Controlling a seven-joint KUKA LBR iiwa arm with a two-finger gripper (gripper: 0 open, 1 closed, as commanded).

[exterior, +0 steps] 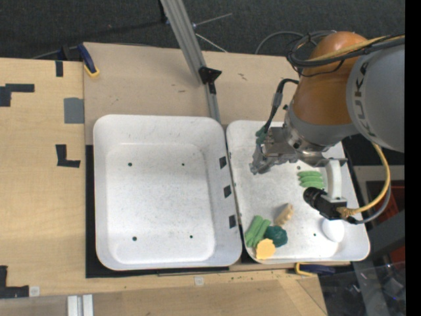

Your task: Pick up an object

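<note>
My gripper [261,163] hangs over the upper left part of the right bin [247,196], its dark fingers pointing down with nothing seen between them. Below it, near the bin's front edge, lie a green ridged piece [256,230], a dark green lump [278,236] and a yellow piece [266,249]. A small tan piece [283,214] rests just above them. A light green ridged piece [310,177] lies to the right under the wrist. A white rounded object [333,230] sits at the bin's front right.
The left bin [105,176] stands beside the right one, separated by a ridge with black clips. A grey metal pole [191,45] slants from the top down to the bins' back edge. Tan bench surface surrounds both bins.
</note>
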